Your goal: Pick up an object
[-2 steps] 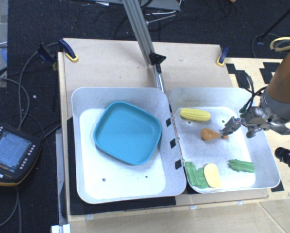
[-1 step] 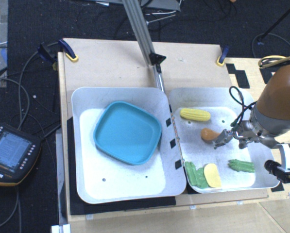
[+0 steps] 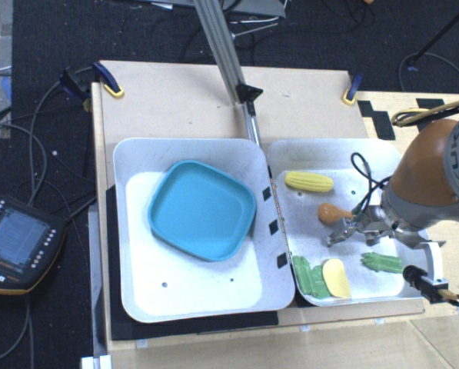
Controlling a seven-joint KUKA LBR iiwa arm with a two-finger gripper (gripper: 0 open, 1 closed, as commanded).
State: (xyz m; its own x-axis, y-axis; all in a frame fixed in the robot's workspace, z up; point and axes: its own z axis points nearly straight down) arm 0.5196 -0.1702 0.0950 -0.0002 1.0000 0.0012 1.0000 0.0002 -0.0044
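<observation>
gripper (image 3: 343, 231) set low in the right bin (image 3: 291, 154), just beside the orange-brown piece (image 3: 330, 213).

taking the orange-brown piece as landmark: the gripper's metal fingers are seen just below and to its right, close against it, but whether they are open or shut cannot be told, and nothing is seen held between them. the yellow corn cob (image 3: 309, 181) lies just above and left of the piece. the small green item (image 3: 382, 263) lies below and to its right, past the gripper. the green leafy piece (image 3: 311, 277) and the pale yellow slice (image 3: 337, 278), touching each other, lie below it near the bin's front rim. well to its left, in the left bin (image 3: 183, 302), a blue plate (image 3: 202, 210) is seen.
</observation>
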